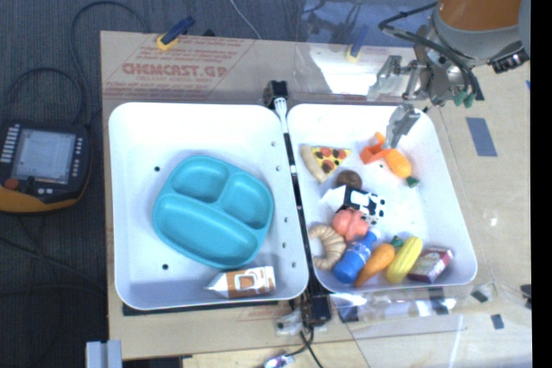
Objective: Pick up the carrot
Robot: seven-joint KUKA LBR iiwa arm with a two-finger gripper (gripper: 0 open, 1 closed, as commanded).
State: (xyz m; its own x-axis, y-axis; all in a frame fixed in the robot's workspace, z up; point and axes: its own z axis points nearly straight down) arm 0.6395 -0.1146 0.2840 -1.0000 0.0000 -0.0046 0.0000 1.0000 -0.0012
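Note:
The carrot [373, 265], orange with a green top, lies near the front of the right bin [448, 185]. It sits between a blue bottle [352, 261] and a yellow toy [404, 258]. My gripper [400, 130] hangs over the far part of the same bin, well behind the carrot. It is just above an orange toy with a green tip [392, 159]. Nothing shows in its grasp.
The right bin also holds a pizza slice [323, 159], a brown toy [348, 180], a black-and-white toy [366, 203], a pink toy [348, 223], a pretzel [327, 243] and a small box [431, 265]. The left bin has a blue divided plate [214, 209] and a carton [244, 281].

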